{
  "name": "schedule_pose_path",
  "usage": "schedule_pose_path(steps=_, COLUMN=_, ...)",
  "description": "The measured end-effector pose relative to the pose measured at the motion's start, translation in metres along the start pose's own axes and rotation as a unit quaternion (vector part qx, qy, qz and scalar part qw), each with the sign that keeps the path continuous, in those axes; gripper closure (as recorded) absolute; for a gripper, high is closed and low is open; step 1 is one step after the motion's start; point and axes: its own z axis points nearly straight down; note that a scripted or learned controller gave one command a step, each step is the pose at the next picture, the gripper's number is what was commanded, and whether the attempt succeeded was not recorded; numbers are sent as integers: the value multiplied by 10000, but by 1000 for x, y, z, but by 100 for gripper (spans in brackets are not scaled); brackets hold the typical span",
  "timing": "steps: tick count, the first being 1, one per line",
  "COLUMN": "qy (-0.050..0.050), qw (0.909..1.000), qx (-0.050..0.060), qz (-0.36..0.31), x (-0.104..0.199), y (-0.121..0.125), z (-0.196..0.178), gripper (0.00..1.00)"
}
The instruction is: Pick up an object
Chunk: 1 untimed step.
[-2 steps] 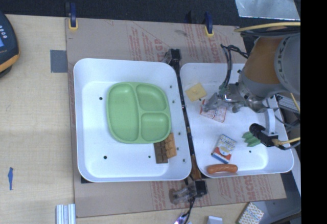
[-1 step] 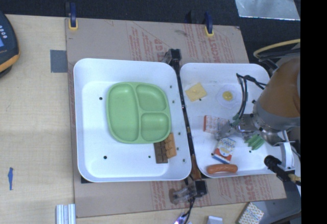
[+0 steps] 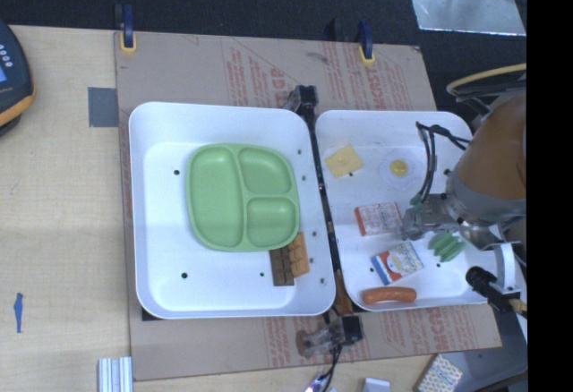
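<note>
The right bin (image 3: 358,126) holds several small objects. A yellow cheese slice (image 3: 344,161) lies at the back left and a small yellow round piece (image 3: 398,169) at the back middle. A red-and-white packet (image 3: 377,217) lies mid-bin, with a red, white and blue packet (image 3: 397,262) in front of it. A sausage (image 3: 388,296) rests against the front wall. A green pod (image 3: 445,245) lies at the right. My gripper (image 3: 421,222) hangs low over the bin between the red-and-white packet and the green pod, and I see nothing held in it.
The left bin (image 3: 157,283) carries a green divided plate (image 3: 242,196) and a brown waffle-like block (image 3: 289,260) at the plate's front right. The arm's orange band (image 3: 501,153) and cables overhang the right bin's right side. Clamps grip the cardboard's back edge.
</note>
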Motion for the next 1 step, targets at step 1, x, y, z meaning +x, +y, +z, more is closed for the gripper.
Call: schedule_pose_path(steps=1, qy=-43, qw=9999, qx=-97, qz=18, x=-64, y=66, z=-106, gripper=100)
